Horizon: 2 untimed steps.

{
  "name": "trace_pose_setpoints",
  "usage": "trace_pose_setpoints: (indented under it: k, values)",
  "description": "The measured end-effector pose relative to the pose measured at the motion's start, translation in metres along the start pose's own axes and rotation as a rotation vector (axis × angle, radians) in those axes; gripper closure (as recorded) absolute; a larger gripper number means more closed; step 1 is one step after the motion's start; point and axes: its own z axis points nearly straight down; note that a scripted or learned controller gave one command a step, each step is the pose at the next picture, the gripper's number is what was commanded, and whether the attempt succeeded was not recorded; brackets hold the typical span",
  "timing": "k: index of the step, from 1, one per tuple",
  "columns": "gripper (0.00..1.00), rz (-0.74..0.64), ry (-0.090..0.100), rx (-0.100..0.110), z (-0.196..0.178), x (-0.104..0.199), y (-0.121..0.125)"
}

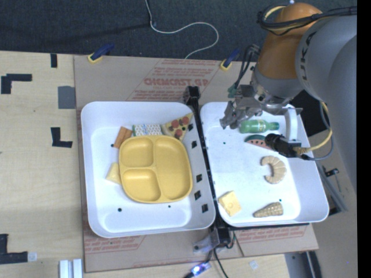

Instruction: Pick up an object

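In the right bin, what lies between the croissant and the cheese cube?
Nothing: in the camera view, bare white bin floor runs from the croissant to the cheese cube.

- This is a robotics lab bench, not a home or kitchen.
- A grey industrial arm with an orange band [288, 39] ends in a two-finger pincer [232, 119].
- Left of the pincer lies a flat brown cardboard sheet with red print [168, 81], held by blue clamps [100, 52].
- Beyond the pincer a thin white cable [174, 28] loops over dark carpet [69, 16].
- Far left, black tape marks [57, 136] sit on the light wooden bench top [35, 184].
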Motion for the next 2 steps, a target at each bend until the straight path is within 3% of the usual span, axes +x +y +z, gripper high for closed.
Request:
trace_pose_setpoints:
  k: [2]
  values:
    - [1.0,0.002,-0.001,0.0,-0.0022,-0.0053,0.0024]
